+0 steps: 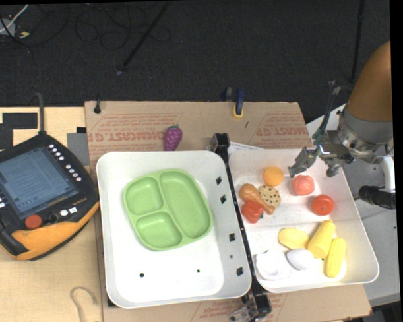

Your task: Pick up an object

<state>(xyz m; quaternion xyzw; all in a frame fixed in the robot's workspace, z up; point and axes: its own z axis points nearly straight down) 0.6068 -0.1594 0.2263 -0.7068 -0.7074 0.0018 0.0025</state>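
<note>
Judging the pink ball (303,184) light and probably slippery, we'd pinch its middle; gripper (318,162) fingers spread wide, empty.

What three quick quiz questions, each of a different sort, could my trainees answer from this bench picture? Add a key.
1. True or false: the green divided plate lies in the right bin.
2. Which is nearest the gripper? A) pink ball B) purple grapes C) white egg
3. Fill in: the plate has ___ compartments.

Key: 1 false, it lies in the left bin; 2 A; 3 three.
</note>
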